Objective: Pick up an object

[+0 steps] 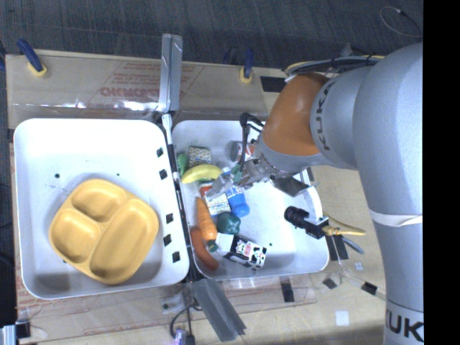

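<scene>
Two white bins (pixel 29 214) sat side by side; the gripper (pixel 241 175), fingers unreadable, hung over the right bin's clutter: banana (pixel 200 172), carrot (pixel 206 225), blue bottle (pixel 236 201). Left held a yellow tray (pixel 104 228).

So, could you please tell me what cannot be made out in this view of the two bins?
- The gripper: the wrist above covers it, so its state and any hold are unreadable.
- The small jar: half hidden behind the arm.
- The carton: its print is too small to read.
- The carrot: its lower end overlaps another orange item.
</scene>
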Motion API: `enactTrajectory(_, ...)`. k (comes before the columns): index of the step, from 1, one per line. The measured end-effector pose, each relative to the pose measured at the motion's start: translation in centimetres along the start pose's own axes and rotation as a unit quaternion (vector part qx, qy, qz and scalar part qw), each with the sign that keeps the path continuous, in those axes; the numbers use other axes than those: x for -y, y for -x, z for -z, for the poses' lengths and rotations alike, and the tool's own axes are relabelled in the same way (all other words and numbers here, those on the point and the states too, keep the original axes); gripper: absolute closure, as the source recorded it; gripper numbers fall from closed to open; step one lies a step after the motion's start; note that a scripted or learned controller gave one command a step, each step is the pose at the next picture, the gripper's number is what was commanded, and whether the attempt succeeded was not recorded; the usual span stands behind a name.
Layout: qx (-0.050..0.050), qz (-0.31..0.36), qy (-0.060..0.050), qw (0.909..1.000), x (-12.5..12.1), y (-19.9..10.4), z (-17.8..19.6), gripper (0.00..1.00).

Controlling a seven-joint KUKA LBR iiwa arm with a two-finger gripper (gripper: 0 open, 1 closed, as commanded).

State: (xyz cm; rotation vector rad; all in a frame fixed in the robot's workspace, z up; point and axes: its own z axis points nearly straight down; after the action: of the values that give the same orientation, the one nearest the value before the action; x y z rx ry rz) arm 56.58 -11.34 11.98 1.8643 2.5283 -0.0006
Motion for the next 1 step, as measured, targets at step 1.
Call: enactTrajectory(1,0.001,0.002,0.0,1.0,-0.06,0.07,1.07,1.0)
